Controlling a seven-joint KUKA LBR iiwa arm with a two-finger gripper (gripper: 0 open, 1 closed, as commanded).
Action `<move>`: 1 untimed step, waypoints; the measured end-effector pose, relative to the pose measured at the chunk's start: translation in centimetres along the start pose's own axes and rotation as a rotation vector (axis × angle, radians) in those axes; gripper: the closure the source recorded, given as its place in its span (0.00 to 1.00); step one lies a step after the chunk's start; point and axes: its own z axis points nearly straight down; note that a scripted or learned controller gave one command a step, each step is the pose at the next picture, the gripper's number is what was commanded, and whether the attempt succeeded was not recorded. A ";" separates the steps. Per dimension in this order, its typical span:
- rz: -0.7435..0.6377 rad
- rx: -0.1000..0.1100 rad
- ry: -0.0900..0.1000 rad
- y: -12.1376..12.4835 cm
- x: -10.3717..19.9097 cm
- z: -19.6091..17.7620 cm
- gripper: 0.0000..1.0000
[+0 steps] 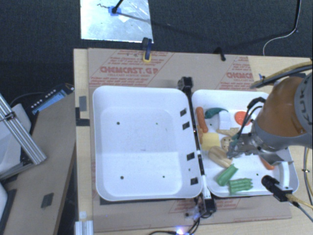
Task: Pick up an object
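Note:
My gripper (233, 148) is down inside the right bin (286, 182), among a crowd of small objects. Just to its left lie a yellow block (210, 141) and a tan cylinder (218, 156). A small beige piece (226, 132) lies right above the gripper. Below it sit a green pod-like piece (227, 174) and a ribbed green piece (240, 184). Further back are an orange sausage shape (200, 120), a teal piece (213, 112) and a red-orange piece (240, 117). The arm's body hides the bin's right part.
The left bin (102, 131) stands beside the right one, parted from it by a black-clipped divider (193, 131). A small orange piece (268, 165) peeks out under the wrist. Both bins rest on a cardboard sheet (127, 67).

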 end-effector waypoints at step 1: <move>0.000 0.000 0.000 0.0 0.0 0.0 0.00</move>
